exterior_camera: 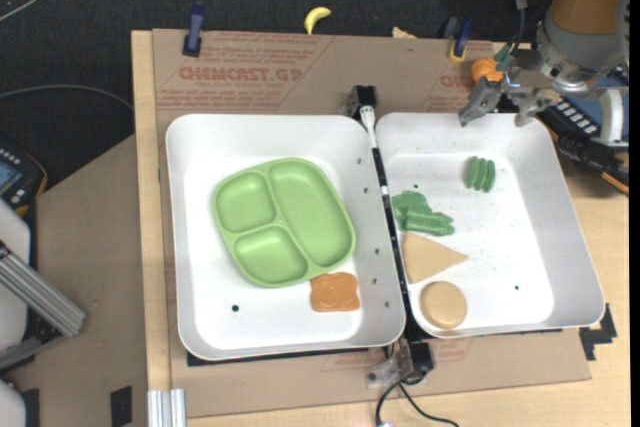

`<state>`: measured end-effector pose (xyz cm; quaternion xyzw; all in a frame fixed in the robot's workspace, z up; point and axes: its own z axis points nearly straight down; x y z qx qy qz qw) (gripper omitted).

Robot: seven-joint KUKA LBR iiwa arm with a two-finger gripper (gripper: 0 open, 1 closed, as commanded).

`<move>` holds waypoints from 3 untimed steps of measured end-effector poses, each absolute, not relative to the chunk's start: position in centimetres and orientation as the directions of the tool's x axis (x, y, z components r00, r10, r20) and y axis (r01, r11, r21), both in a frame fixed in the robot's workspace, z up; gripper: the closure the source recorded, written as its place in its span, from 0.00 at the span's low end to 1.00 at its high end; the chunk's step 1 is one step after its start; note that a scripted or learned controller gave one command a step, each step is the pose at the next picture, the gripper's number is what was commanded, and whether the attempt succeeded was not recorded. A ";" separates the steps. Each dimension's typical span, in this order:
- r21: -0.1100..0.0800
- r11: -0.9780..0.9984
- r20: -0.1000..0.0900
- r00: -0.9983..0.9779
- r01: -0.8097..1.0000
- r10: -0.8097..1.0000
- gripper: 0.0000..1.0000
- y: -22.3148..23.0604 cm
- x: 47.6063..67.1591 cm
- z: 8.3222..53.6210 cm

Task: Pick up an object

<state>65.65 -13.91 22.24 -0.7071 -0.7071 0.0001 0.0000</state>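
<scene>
My gripper (497, 108) hangs open above the far rim of the right bin (560, 215), with nothing between its fingers. In that bin lie a ribbed green piece (480, 174), a flat dark-green leafy piece (421, 213), a tan wedge (431, 257) and a round tan disc (443, 304). The left bin (190, 215) holds a green three-compartment plate (282, 220) and an orange lump (334, 292) by its near right corner. The ribbed green piece is the nearest thing to the gripper, a short way toward the front of it.
Both bins rest on a brown cardboard sheet (250, 65) held by blue clamps (193, 28). A small orange thing (484, 70) and a yellow banana-shaped toy (316, 17) lie past the bins' far side. A black bar (378, 175) runs between the bins.
</scene>
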 end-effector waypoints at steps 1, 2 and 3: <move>0.021 -0.003 -0.009 0.003 1.000 1.000 0.00 -19.5 66.7 42.4; 0.017 -0.005 -0.009 0.005 1.000 1.000 0.00 -22.7 61.2 53.6; -0.017 0.004 0.007 -0.004 1.000 1.000 0.00 -16.4 58.9 35.9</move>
